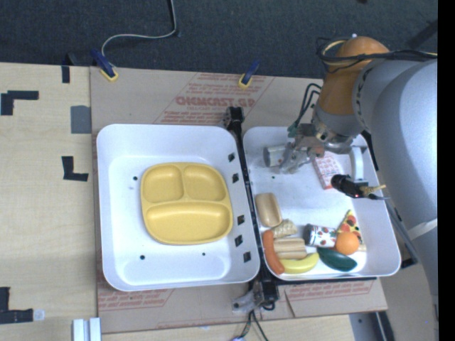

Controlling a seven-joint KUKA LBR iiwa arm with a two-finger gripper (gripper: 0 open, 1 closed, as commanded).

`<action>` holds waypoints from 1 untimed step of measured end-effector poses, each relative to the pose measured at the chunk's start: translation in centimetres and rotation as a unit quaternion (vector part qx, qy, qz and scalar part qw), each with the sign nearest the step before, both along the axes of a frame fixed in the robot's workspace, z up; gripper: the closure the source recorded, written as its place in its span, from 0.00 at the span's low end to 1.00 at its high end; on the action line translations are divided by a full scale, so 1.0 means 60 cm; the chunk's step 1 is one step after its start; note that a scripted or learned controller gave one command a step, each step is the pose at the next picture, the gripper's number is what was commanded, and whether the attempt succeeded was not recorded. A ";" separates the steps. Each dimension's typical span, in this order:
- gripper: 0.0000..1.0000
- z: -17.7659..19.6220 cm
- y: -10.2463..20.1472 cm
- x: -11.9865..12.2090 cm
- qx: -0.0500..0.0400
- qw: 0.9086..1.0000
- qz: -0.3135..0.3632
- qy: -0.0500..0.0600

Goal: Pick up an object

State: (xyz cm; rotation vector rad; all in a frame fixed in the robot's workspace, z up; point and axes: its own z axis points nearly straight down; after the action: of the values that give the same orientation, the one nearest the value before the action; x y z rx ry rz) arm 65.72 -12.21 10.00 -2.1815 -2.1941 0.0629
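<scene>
**A:** Where does your gripper sit right now?

**B:** You have it low over the right bin, near that bin's far edge and toward its left wall. The orange band of the arm stands above it, with the grey body coming in across the bin's right side.

**A:** Are the fingers spread or closed?

**B:** You cannot settle that from this view; the metal parts blur together at the tip, so I cannot tell, and nothing is plainly seen between them.

**A:** Where are the things you might pick?

**B:** Most crowd the near edge of the right bin. A tan bread-like piece lies by the left wall, midway along it. Nearer the front you have an orange carrot along the left wall, a yellow banana touching it, and a pale sandwich-like block just above the banana. Toward the near right corner sit a dark green vegetable and an orange fruit, touching or nearly so. A small red-and-white packet lies just beside the gripper, to its right.

**A:** And the left bin?

**B:** The left bin carries a yellow divided tray, lying flat around its middle.
</scene>
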 end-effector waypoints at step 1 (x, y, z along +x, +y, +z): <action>0.00 0.000 0.000 0.000 0.000 1.000 0.000 0.000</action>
State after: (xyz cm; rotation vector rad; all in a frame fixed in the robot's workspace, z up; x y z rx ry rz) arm 65.72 -12.22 9.99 -2.1815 -2.1946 0.0638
